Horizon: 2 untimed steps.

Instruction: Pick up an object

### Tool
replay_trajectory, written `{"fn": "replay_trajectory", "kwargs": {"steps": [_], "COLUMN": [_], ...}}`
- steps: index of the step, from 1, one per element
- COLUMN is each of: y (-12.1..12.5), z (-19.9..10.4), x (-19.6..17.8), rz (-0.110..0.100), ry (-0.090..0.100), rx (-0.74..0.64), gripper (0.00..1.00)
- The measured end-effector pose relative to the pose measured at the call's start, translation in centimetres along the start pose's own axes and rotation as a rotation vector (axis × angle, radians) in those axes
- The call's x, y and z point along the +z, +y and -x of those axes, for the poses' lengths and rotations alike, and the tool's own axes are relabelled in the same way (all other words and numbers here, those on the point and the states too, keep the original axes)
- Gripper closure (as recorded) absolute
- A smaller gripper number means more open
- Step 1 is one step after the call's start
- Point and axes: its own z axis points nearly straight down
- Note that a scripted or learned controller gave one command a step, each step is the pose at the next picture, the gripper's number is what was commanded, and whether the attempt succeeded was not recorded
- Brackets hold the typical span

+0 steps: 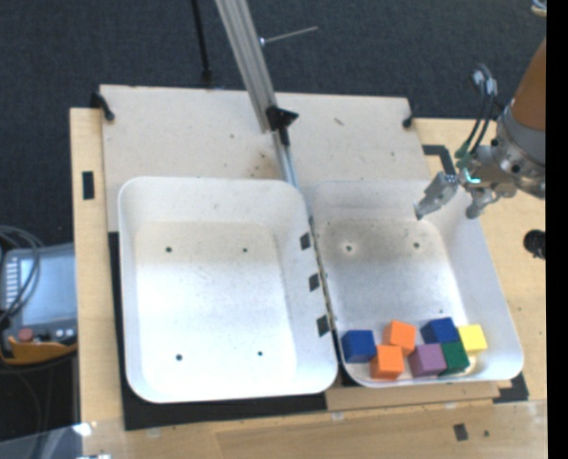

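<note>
Hovering at the far right corner of the right bin (475, 256), the gripper (451, 197) with fingers spread and nothing between them, well apart from the cluster of small blocks huddled against that bin's near wall. Lying nearest along the line from pincer to cluster, by the look of it, the yellow block (472, 338) and a blue block (441, 330), with a green block (455, 357), purple block (426, 360), two orange blocks (396, 347) and a second blue block (359, 344) strung toward the bin's near left corner. Packed tightly, touching one another, with no clear long axis to any cube. Needed next, judging from this: travel down the bin's right side toward the near wall, then descent onto an outer block.
</note>
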Motion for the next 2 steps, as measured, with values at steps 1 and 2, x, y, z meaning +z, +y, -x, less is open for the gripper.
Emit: {"fn": "replay_trajectory", "kwargs": {"steps": [1,2], "y": [0.1,-0.8], "z": [0.0,0.1], "x": [-0.3,5.6], "rz": [0.005,-0.001], "ry": [-0.001,-0.002], "rx": [-0.001,0.003], "gripper": [0.0,0.0]}}
